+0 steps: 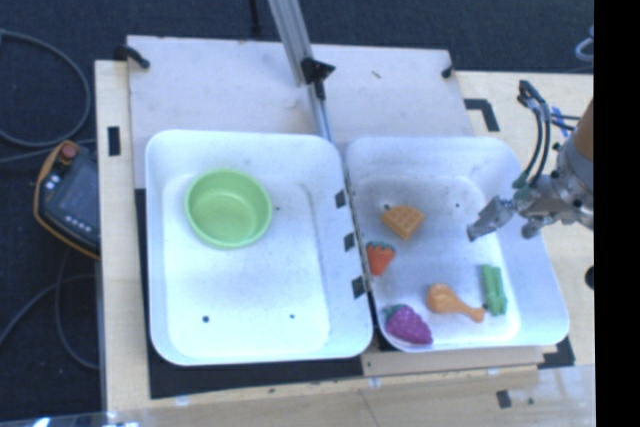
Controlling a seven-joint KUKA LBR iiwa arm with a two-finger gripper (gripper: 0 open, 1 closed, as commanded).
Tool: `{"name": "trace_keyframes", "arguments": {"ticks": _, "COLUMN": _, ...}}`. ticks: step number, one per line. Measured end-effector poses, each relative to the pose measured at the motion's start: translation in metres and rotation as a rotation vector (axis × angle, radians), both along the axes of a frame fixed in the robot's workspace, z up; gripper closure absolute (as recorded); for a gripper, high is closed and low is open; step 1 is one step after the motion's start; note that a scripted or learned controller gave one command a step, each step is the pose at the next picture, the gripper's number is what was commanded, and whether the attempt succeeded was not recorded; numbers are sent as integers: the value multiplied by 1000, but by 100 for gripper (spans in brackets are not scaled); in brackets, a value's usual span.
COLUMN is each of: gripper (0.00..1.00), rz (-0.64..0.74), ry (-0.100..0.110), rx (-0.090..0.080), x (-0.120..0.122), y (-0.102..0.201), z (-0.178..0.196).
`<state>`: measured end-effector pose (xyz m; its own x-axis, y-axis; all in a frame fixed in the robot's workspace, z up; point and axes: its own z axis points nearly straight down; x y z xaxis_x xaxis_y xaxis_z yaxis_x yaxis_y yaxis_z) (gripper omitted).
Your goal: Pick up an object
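Hovering: gripper [506,217] over the right bin [440,158], fingers spread, nothing between them. Candidates: green block [492,288] just below it; drumstick [455,301], waffle [402,220], strawberry [380,257], grapes [408,324]. Risk: block lies near the right wall, so a finger may catch the rim or nudge it aside. Open room: bin centre; left bin [190,315] holds only a green bowl [229,207]

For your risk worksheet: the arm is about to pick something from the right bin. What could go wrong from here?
1. The gripper hangs over bare bin floor, so closing here would likely catch nothing.
2. The drumstick and green block lie close together; a grab at one may nudge the other.
3. The grapes and strawberry sit against the right bin walls, leaving the fingers little room.
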<state>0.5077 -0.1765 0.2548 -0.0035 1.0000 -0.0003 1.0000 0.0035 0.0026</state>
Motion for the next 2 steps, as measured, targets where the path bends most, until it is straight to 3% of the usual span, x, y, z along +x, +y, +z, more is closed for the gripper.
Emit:
{"name": "trace_keyframes", "arguments": {"ticks": 1, "gripper": 0, "rz": -1, "ry": 0, "rx": 0, "x": 0, "y": 0, "z": 0}}
{"name": "trace_keyframes", "arguments": {"ticks": 2, "gripper": 0, "rz": -6, "ry": 5, "rx": -1, "x": 8, "y": 5, "z": -50}}
